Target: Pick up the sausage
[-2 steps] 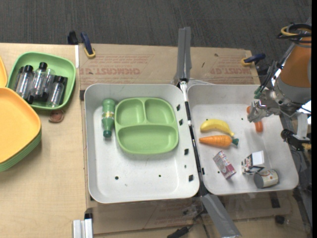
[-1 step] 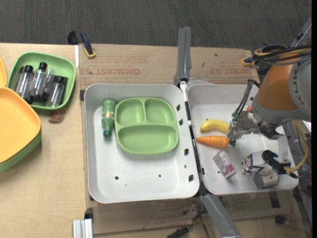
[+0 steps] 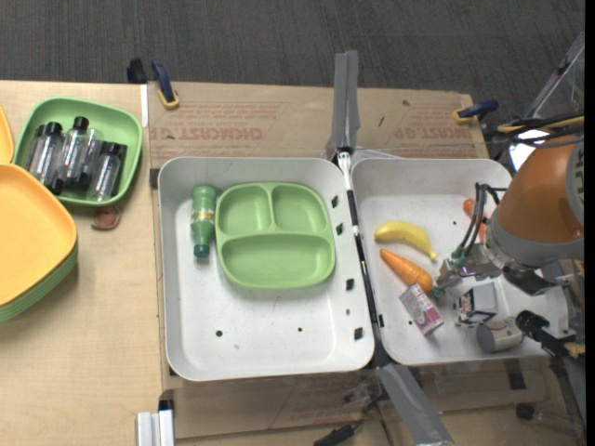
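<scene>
Camera view, looking down at a slant on the bench: the grey arm [image 3: 548, 203], with its orange band, is reaching in from the right and hanging low over the right white bin [image 3: 418, 179]. The gripper [image 3: 456, 273] is sitting close to the bin floor. How its jaws are standing cannot be told from this angle, and nothing is showing between them.

A carrot [image 3: 406, 268] is lying just to the left of the jaws, its thick end nearly touching them. A pink and white packet [image 3: 421, 308] is lying below and to the left of the jaws, near the carrot's end. A banana [image 3: 406, 236] is lying above and to the left of the jaws, just beyond the carrot.

The sausage [image 3: 469, 207], a small reddish piece, is lying above the jaws towards the far side of the bin, apart from them and partly hidden by the arm.

Well to the left of the jaws, the left white bin [image 3: 270, 351] is holding a green divided plate [image 3: 274, 235], with a green bottle [image 3: 203, 219] lying just beside the plate's left edge.

Furthest left of the jaws, a green tray [image 3: 125, 124] is carrying several small clear bottles with black caps [image 3: 74, 156], and a stack of orange plates [image 3: 33, 240] is sitting in front of it.
</scene>
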`<state>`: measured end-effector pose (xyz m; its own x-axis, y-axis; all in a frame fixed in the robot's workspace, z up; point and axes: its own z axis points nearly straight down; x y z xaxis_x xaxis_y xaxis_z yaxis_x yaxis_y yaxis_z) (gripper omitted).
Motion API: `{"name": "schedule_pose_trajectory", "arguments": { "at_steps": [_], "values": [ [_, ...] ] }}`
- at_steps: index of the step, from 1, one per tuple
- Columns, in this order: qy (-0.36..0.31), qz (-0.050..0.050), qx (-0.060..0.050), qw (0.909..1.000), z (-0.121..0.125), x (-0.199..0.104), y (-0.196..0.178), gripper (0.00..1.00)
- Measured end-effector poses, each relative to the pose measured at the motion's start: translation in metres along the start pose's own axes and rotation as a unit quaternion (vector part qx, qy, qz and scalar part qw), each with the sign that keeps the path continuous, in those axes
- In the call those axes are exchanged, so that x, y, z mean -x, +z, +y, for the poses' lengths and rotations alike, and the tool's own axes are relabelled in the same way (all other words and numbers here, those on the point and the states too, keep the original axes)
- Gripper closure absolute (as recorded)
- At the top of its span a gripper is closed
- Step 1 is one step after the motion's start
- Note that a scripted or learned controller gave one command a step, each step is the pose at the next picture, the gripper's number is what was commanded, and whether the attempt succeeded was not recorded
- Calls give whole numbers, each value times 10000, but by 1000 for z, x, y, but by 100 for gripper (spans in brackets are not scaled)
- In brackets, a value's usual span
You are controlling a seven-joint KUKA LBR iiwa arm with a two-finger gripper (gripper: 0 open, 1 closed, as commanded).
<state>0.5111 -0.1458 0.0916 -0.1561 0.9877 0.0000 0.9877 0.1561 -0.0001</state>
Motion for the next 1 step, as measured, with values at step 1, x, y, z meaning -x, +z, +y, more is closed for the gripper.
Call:
{"name": "schedule_pose_trajectory", "arguments": {
  "at_steps": [1],
  "values": [
    [1172, -4, -5, 9931, -6, 49, 0, 100]
  ]
}}
